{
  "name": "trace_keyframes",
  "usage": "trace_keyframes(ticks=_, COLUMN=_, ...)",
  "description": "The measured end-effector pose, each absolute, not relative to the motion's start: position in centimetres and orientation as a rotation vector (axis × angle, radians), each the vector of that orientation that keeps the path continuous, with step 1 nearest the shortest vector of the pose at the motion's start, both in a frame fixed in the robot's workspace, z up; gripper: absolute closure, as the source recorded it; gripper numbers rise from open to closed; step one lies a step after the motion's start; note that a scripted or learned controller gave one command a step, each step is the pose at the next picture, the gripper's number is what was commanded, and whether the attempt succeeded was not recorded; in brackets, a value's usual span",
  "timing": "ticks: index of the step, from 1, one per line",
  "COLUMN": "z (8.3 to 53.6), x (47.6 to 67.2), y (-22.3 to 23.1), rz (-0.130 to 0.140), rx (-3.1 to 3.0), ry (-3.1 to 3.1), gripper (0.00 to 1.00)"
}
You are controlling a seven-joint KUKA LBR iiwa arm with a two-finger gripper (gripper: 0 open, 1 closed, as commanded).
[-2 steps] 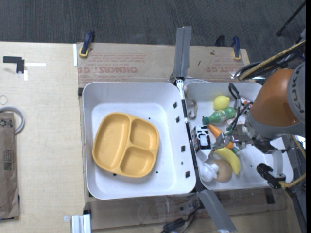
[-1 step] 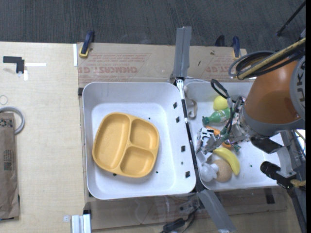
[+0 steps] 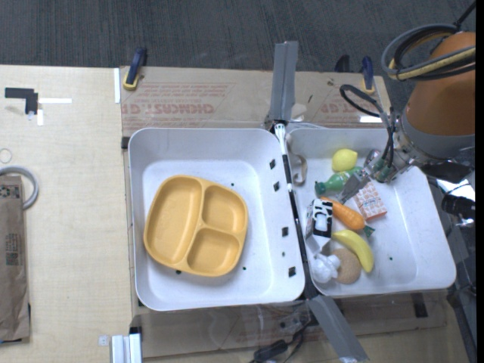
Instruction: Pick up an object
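Gripper [image 3: 354, 185] hangs low over the right bin [image 3: 423, 271], among toys.

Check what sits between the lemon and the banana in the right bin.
Camera view: the carrot lies between lemon and banana, beside a small patterned packet.

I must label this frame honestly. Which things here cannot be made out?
- Gripper: too small in the camera view to read its state.
- Green item: partly covered by the gripper.
- Black-and-white item: too small to identify.
- Arm: cut off by the right edge.
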State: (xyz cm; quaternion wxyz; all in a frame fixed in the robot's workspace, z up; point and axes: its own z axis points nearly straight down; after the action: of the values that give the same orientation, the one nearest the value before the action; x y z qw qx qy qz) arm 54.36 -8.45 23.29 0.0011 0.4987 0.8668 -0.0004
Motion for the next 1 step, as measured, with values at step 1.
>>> trace_keyframes(ticks=1, z=17.91, x=52.72, y=-11.04, rz=-0.002, rx=1.571, ry=2.721, gripper=0.00)
